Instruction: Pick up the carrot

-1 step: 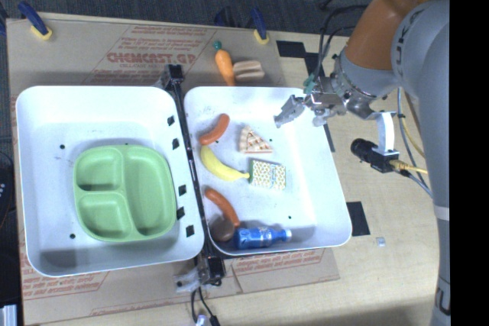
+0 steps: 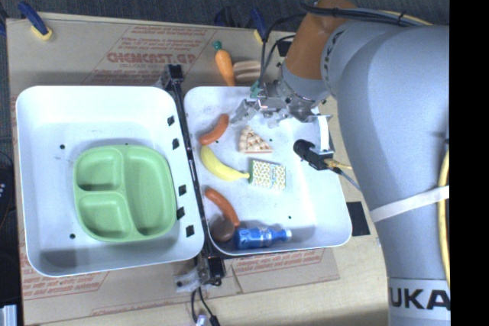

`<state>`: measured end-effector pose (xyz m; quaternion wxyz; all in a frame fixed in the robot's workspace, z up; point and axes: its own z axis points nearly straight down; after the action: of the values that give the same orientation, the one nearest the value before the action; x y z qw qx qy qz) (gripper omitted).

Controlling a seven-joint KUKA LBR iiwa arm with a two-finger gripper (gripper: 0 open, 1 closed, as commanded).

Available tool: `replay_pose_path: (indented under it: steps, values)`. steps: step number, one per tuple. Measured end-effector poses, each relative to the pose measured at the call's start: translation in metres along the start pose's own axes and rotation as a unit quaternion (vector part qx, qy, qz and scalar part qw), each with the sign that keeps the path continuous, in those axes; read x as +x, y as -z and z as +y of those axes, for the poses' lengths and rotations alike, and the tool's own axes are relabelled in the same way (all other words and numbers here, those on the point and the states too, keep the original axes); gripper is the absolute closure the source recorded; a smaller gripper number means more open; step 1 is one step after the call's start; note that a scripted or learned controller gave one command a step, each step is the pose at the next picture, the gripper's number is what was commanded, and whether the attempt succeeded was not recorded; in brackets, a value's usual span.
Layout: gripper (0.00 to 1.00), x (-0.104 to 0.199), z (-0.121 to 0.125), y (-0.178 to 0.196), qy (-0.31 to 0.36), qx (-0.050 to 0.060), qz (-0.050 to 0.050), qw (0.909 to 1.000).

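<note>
The carrot [image 2: 223, 66], orange with a small green top, lies on the brown cardboard just behind the right bin's back edge, outside the bin. My gripper [image 2: 257, 106] hangs low over the back of the right bin [image 2: 325, 202], a short way right of and nearer than the carrot, and apart from it. It sits just above a tan waffle-like piece [image 2: 254, 140]. The grey arm with its orange band [image 2: 312, 42] covers the bin's right side.
In the right bin lie two red sausages [image 2: 214, 129] [image 2: 221, 202], a banana [image 2: 221, 166], a patterned block [image 2: 267, 174] and a blue bottle [image 2: 260, 236]. A green divided plate [image 2: 122, 191] rests in the left bin [image 2: 46, 118]. A beige object [image 2: 246, 71] lies beside the carrot.
</note>
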<state>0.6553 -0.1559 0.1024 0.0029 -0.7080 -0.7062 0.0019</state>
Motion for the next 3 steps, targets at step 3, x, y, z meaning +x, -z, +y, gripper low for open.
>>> replay_pose_path:
  steps: [3]
  values:
    - [0.0, 0.102, -0.001, 0.153, -0.452, -0.001, 0.001, 0.8921]
